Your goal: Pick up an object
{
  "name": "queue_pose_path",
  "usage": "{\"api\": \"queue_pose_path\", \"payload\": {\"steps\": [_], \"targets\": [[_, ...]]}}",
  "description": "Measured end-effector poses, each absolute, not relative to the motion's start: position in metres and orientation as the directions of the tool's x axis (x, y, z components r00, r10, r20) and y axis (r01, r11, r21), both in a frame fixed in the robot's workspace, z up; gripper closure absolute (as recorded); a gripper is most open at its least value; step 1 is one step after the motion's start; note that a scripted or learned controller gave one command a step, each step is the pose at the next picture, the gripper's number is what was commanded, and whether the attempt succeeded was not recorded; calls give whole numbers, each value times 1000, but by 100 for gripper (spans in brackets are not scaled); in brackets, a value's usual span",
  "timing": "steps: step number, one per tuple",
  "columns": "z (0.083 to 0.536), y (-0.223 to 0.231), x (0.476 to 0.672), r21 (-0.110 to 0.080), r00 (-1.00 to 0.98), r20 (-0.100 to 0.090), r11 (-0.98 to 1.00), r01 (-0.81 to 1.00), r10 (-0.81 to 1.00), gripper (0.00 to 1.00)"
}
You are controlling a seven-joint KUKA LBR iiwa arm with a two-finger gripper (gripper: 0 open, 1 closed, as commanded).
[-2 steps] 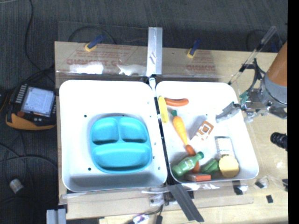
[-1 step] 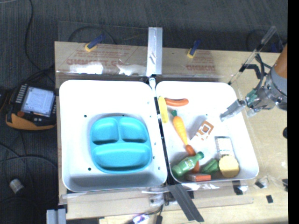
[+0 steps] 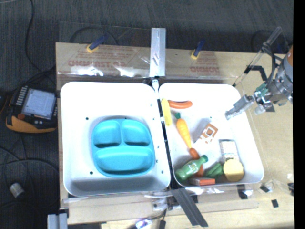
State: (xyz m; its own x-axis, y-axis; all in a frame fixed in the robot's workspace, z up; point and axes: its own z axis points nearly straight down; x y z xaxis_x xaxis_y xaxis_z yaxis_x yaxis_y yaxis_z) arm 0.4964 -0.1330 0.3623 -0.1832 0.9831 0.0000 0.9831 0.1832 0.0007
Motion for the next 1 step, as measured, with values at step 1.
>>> {"api": "queue_pose_path", "payload": {"steps": [1], "targets": [[257, -108, 531, -2, -57, 0, 57, 998, 998, 0]]}}
